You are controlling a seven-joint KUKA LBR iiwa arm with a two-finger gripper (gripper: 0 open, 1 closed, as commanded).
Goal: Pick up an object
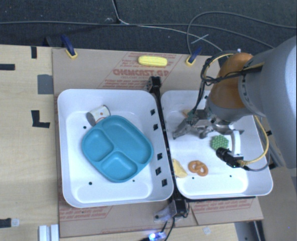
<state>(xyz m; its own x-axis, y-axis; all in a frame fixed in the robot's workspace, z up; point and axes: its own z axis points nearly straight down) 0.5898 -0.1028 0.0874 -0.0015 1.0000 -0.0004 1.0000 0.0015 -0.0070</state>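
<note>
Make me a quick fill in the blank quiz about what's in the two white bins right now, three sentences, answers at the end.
1. The blue divided plate lies in the ____ bin as this view shows it.
2. The pretzel lies in the same bin as the ____ green object.
3. The yellow object lies on the cardboard, ____ both bins.

Missing words: left; bumpy; outside

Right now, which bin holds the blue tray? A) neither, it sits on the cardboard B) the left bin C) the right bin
B: the blue tray lies inside the left bin, next to a small cup; the pretzel is in the right bin.
</note>
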